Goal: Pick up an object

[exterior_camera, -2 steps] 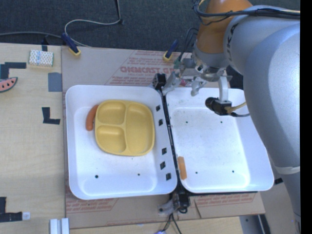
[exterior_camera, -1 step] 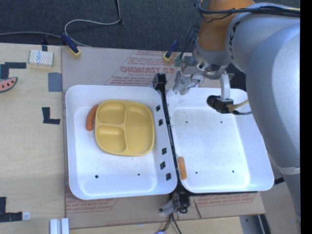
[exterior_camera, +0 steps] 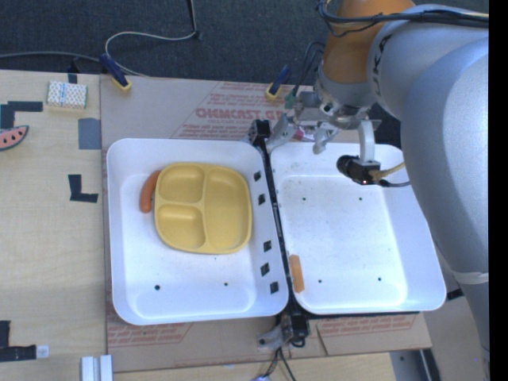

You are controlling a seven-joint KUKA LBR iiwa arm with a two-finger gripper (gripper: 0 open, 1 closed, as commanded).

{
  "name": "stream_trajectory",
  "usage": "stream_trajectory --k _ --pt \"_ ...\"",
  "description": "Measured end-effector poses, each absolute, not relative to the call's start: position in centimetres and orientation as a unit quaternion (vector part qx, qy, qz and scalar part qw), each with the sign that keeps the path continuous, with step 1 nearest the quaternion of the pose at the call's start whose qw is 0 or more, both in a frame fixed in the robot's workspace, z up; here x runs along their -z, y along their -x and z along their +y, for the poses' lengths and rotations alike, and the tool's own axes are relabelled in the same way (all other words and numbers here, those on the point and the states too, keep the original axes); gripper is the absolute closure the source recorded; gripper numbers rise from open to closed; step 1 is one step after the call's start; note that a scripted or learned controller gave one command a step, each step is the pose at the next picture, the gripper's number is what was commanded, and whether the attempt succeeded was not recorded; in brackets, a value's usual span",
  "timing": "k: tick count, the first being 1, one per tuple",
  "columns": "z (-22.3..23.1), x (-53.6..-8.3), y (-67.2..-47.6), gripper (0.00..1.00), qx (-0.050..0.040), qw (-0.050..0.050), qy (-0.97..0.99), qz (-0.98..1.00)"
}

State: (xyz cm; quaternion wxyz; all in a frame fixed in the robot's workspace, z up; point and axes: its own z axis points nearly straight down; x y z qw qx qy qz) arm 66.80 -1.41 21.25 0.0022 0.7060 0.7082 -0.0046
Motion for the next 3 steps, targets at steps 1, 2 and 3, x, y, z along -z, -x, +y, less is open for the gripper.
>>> stream_trajectory --k 1,2,3 --pt "-1.4 -22.2 -66.8 1.00 0.0051 0.002 -0.706 0.708" --pt "-1.4 -22.2 -66.8 0.00 0.0056 0.003 -0.706 0.708" --pt "-3.3 -18.3 -66.8 0.00 0.0018 0.000 -0.707 0.707"
